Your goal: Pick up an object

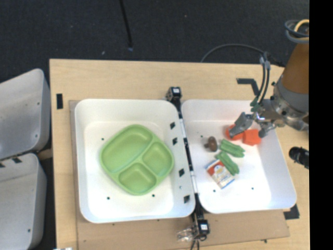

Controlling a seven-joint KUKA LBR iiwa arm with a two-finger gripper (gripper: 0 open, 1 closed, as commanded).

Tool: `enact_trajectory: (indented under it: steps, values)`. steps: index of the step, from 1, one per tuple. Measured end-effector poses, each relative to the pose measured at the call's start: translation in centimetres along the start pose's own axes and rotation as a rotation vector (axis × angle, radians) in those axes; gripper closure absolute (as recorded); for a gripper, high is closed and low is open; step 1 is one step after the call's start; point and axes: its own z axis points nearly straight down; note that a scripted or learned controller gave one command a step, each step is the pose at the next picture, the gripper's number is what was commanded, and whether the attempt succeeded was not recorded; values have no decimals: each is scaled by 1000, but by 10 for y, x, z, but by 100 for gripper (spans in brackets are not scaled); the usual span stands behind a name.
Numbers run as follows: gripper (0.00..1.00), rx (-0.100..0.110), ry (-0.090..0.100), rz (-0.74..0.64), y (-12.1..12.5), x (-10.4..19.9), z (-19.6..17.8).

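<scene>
Nearest the camera, right bin (276,191): small printed packet (220,173) lies flat, tilted, near the middle of the floor. Just behind it, touching or nearly so, two green pod-like pieces (230,155), side by side at a slant. Left of those, apart from them, a small brown lump (211,144). Behind the pods, an orange block (248,136) sits just beside them, on the bin floor.

Left bin (83,191): green three-compartment plate (137,159), rotated, roughly centred.

Gripper (252,127) is over the orange block, fingers spread wide, one on each side of it. Can't tell if either finger touches it; block not lifted as far as I can see. Arm (294,82) comes in over the right bin's far right corner. Both bins sit on the wooden counter (119,77).
</scene>
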Motion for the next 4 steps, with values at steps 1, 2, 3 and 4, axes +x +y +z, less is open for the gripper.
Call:
enact_trajectory:
  steps: [1,2,3,4]
  values:
    - [0,-12,-2,-2,2,0,-6]
    - [0,-8,-2,0,2,0,36]
    - [0,-5,-1,1,2,-6,98]
    - [0,-6,-1,1,-7,-4,147]
